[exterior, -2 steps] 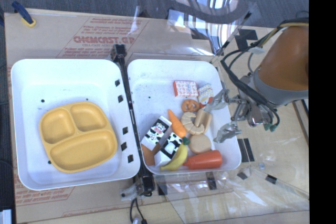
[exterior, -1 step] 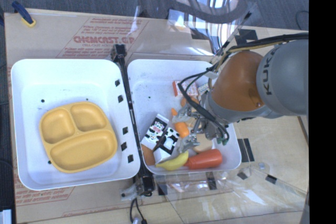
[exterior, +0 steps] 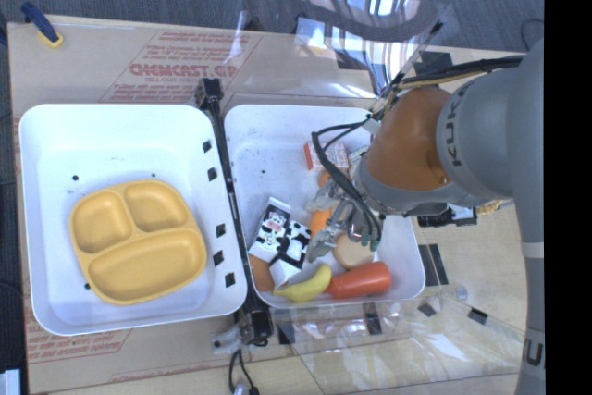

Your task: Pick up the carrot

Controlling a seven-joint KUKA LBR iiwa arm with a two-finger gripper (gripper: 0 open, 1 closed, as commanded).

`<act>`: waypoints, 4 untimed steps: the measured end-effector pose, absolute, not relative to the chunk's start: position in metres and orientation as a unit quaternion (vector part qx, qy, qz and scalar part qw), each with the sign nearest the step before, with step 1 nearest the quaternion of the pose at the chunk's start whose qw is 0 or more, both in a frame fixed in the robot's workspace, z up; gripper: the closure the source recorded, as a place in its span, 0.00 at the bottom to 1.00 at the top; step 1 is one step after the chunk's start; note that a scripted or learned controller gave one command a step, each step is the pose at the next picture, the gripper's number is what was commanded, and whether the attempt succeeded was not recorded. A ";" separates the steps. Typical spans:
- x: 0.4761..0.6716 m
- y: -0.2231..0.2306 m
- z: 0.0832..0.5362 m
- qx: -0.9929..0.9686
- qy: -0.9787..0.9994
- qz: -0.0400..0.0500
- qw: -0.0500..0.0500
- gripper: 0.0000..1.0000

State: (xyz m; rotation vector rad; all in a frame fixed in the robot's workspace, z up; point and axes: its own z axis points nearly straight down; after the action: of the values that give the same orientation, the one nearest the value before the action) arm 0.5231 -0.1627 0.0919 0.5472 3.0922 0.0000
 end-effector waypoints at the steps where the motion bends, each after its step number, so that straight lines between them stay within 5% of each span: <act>1: 0.524 -0.160 0.100 0.170 0.985 0.000 0.000 1.00; 2: 0.572 -0.070 0.196 0.133 0.991 0.001 0.005 1.00; 3: 0.568 -0.073 0.191 0.136 0.991 0.000 0.000 0.00; 4: 0.564 -0.102 0.118 0.084 0.996 0.000 0.013 0.00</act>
State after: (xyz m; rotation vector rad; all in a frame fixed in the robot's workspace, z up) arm 0.5645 -0.1024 0.1182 0.2604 3.1052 0.0000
